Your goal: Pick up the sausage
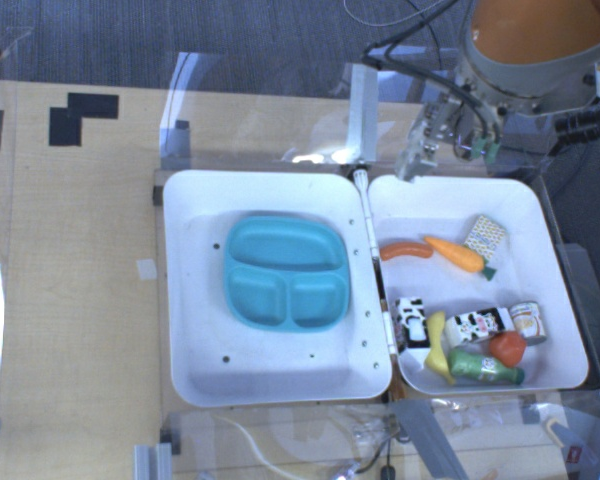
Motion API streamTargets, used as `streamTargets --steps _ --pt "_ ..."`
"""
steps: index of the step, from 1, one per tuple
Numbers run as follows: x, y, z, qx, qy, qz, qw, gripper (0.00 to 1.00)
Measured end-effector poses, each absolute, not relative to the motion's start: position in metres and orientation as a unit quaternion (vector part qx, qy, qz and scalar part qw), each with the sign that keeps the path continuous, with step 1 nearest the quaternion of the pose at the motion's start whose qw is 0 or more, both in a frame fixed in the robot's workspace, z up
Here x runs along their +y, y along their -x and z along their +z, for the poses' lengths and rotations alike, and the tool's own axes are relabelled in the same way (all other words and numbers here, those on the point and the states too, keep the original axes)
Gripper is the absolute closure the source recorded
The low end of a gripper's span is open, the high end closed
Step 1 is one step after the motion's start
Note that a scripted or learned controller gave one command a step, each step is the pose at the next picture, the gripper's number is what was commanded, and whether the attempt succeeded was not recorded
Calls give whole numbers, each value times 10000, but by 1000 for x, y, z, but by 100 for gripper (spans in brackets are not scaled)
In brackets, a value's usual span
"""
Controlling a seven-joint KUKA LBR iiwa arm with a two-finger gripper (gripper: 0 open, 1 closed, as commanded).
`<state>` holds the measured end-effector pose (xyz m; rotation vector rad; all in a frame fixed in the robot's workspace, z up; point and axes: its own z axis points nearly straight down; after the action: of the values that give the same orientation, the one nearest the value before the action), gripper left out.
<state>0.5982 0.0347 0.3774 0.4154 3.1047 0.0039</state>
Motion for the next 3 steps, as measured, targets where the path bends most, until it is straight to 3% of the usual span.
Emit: streamTargets --steps 1,2,3 --pt "30 -601 375 9807 -1955 16 50 100" --pt "34 -631 346 9975 -698 11 51 100" --pt "100 -633 286 9952 980 12 40 100"
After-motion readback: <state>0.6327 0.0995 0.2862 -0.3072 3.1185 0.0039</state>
